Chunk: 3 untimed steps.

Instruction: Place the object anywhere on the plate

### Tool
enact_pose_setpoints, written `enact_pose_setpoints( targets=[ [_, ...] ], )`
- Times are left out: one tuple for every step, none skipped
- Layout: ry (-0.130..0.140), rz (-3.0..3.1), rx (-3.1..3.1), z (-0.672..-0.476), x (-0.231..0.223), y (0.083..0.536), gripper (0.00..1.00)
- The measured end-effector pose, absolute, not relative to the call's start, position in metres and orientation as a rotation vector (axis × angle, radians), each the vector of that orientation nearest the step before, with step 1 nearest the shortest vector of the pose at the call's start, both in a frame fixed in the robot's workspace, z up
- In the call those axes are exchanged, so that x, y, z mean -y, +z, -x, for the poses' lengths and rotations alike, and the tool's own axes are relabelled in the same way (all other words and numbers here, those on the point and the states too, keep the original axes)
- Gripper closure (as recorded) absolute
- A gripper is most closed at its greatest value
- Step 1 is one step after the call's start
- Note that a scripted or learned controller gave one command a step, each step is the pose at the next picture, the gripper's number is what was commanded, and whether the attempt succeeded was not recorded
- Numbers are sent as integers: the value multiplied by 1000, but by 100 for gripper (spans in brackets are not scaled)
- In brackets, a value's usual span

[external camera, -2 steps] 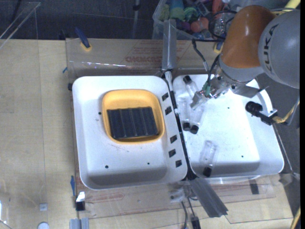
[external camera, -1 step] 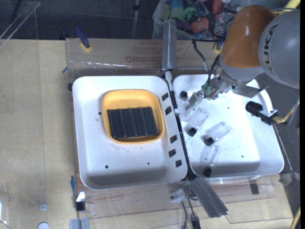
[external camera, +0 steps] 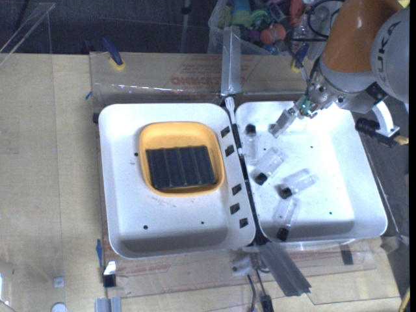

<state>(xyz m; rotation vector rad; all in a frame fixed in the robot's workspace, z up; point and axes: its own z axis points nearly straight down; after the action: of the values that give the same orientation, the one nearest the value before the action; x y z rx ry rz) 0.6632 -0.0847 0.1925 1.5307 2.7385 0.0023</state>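
Clear vials lie scattered at the tool's six o'clock; finger state unclear; a centred descent looks wise.

Clear tub of colourful toys behind 2 bins — blue clamp.

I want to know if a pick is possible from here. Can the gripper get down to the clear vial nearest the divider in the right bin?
Probably yes. The gripper hangs over the right bin, and the vial stands just to its left with bare bin floor between them. The divider close beside it may crowd one finger.
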Motion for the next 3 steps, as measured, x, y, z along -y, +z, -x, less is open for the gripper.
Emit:
enact_pose_setpoints(
  targets=[
    [2,-1172,-2906,-668,166,250,0],
    [1,-864,-3011,-656,225,351,0],
    [3,-235,-3129,-655,222,325,0]
  ],
)
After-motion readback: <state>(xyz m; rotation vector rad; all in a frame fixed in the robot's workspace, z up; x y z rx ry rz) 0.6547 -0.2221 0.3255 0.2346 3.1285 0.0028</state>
